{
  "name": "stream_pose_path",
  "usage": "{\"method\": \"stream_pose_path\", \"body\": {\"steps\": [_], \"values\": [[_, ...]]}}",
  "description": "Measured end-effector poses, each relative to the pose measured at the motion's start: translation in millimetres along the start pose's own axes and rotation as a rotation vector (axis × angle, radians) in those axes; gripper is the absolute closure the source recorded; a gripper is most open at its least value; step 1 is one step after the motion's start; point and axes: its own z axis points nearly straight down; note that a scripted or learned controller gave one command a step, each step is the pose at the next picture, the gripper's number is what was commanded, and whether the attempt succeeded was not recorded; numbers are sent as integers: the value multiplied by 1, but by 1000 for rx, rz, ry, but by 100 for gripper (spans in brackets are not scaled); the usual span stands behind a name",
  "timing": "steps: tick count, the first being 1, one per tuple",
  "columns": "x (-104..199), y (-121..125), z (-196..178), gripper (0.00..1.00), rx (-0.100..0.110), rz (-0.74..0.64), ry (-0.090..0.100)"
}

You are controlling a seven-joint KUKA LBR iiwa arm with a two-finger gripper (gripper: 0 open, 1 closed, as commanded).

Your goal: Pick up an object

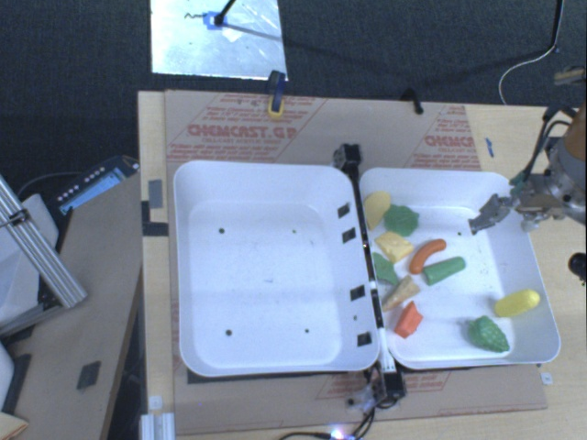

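Several toy foods lie in the right bin (541, 337): a yellow piece (376, 207), a green leafy piece (401, 219), a yellow block (394, 245), an orange sausage shape (426, 255), a green cucumber (443, 269), a red-orange wedge (409, 320), a bumpy green piece (488, 335) and a yellow lemon shape (517, 302). My gripper (507, 216) hangs over the bin's upper right part, open, with nothing between its fingers. It is right of the cucumber and above the lemon shape, apart from both.
The left bin (266, 264) sits beside the right one, with black clips along the shared divider (362, 246). A small green piece (383, 269) and a beige piece (401, 291) lie against that divider. A cardboard sheet (248, 126) lies under both bins.
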Motion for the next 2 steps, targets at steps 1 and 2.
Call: {"method": "stream_pose_path", "body": {"steps": [1,2], "values": [[59,53,154,0,2,-6,6],[100,118,25,0,-18,-8,0]]}}
